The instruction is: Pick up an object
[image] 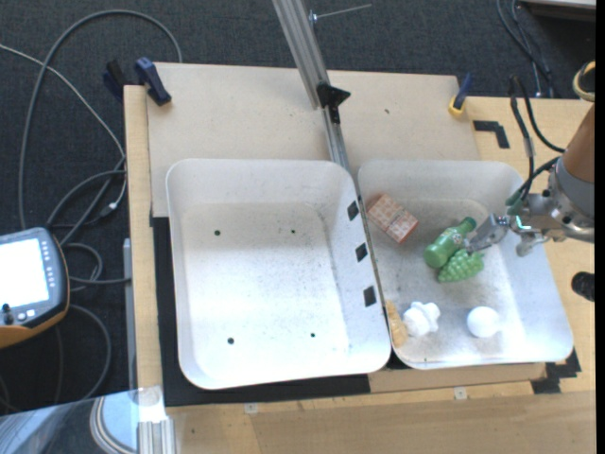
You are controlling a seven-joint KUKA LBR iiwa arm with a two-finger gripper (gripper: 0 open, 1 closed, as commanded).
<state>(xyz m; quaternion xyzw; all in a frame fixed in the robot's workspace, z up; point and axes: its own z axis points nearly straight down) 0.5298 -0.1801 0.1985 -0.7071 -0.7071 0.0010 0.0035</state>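
Camera view, from the left: a pendant with a lit screen lies on the dark floor beside the table, with grey cables looping around it. On the table's far left corner sits a blue clamp. The left bin is a shallow white tray with a few dark dots on its floor. A slanted metal rail runs down from the top of the picture to the seam between the two bins, where small black tabs mark the shared edge.

The right bin holds the objects. Near its far left lies a pinkish patterned block. Toward its near edge sits a small white knobbed piece, and to the right of that a white ball. Between the block and the ball, a green bottle-shaped toy lies tilted, touching a green bumpy toy just below it.

The claw reaches in from the right, its tip right at the green bottle-shaped toy's upper end and just above the bumpy toy. Whether its fingers are spread or closed, or gripping either toy, I cannot tell. Behind it the grey wrist hangs over the bin's right rim. A yellow clamp sits on the table's far right corner.
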